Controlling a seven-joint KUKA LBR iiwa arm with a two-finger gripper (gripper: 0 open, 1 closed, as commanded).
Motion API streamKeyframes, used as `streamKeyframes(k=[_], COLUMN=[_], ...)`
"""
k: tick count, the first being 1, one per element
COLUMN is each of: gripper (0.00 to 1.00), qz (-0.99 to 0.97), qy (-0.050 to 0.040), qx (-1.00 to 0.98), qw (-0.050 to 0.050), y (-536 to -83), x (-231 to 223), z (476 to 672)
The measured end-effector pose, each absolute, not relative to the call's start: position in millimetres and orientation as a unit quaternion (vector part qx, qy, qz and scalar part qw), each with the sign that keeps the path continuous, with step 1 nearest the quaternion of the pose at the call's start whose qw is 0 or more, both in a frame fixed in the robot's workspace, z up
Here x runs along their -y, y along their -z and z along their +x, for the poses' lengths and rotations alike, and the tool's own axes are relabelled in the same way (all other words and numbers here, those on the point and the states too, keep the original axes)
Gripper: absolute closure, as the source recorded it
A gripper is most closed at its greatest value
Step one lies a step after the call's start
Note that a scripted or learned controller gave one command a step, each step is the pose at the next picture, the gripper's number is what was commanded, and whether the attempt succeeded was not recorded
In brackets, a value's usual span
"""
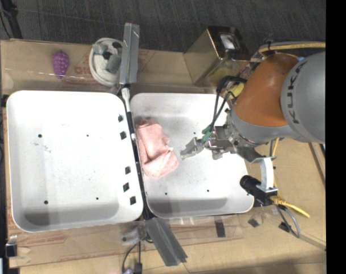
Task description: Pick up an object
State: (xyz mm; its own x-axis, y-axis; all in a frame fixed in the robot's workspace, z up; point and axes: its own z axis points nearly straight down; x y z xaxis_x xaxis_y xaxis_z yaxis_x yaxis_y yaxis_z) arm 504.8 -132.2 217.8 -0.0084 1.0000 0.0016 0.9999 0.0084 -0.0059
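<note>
looming nearest, the grey arm (281, 104) hung over the right bin (218, 201), its gripper (191, 148) beside the pink cloth (155, 150); i couldn't tell its state. soft folds could slip free or snag on the divider. the left bin (64, 210) held nothing visible.

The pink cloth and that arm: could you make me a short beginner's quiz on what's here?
1. True or false: the pink cloth lies in the right bin.
2. The gripper sits: A) right of the cloth, over the same bin; B) over the left bin; C) beyond the bench.
3. Fill in: the purple thing lies outside the bins, near the view's top ____ corner.

Key: 1 true; 2 A; 3 left.
</note>
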Motion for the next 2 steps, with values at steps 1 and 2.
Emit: streamKeyframes(k=[1, 2], gripper=[0.0, 0.0], qz=[-0.646, -0.61], qy=[-0.001, 0.0013], qx=[0.763, 0.792], qw=[0.003, -0.002], y=[-180.9, -94.9], x=[172.1, 127.1], z=[511.4, 579.7])
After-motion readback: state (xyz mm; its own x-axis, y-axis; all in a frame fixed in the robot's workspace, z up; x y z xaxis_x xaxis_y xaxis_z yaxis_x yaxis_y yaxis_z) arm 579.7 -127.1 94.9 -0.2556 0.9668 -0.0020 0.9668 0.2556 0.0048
